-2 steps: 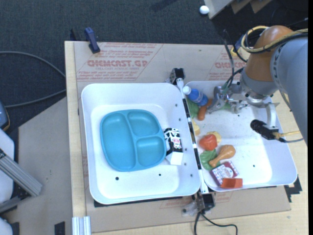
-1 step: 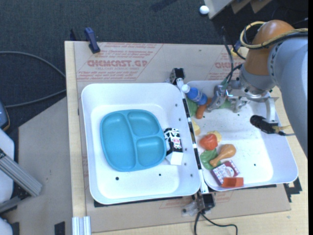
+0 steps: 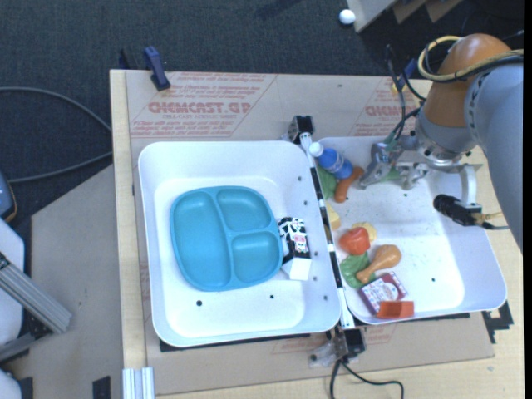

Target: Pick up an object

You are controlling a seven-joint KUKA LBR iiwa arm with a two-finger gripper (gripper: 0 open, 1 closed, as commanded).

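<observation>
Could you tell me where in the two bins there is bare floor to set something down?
Left bin: a bare strip along the near edge below the blue tray, and a narrower one beyond it. Right bin: bare floor right of the drumstick, toward the far-right wall. Crowded: the divider side, from the bottle down to the red packet.

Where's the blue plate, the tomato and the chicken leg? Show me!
blue plate (image 3: 226, 238): camera view, on the plate's middle, where its compartments meet.
tomato (image 3: 356, 239): camera view, on its red top.
chicken leg (image 3: 384, 258): camera view, on its thick brown end.
</observation>
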